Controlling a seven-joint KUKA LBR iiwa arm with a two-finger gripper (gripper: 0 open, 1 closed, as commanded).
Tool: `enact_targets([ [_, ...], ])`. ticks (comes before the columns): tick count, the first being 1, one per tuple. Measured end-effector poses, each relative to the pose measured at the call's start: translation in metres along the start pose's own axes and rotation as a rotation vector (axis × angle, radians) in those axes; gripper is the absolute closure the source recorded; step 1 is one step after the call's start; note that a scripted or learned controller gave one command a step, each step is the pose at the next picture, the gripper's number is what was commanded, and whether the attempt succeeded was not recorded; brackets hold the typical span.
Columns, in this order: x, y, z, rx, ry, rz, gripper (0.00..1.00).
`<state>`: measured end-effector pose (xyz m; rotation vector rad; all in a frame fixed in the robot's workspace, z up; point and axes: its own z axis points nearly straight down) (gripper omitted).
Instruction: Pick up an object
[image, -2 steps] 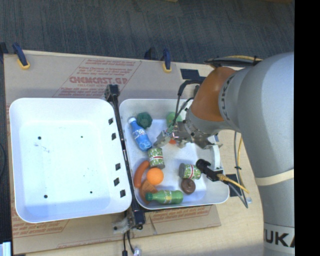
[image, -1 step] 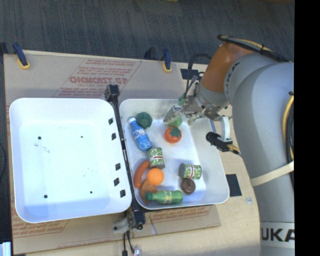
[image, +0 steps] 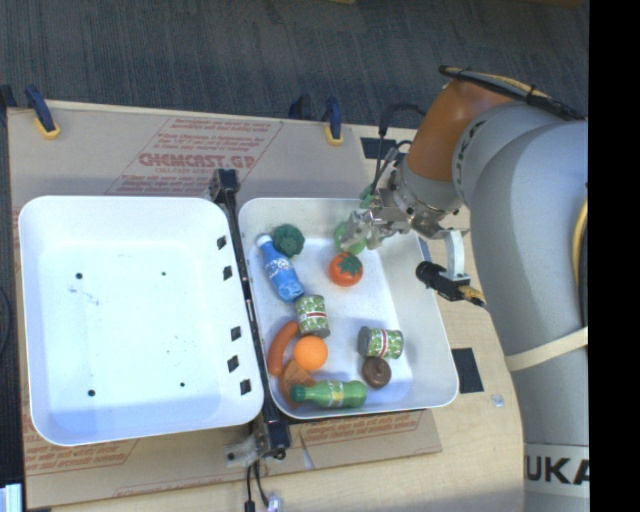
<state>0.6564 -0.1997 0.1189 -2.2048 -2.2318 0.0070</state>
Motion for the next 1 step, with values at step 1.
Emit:
enact_targets([
  [1,-0.0109,-0.0791,-0.0794,-0.006,0.000,0.008,1.00],
])
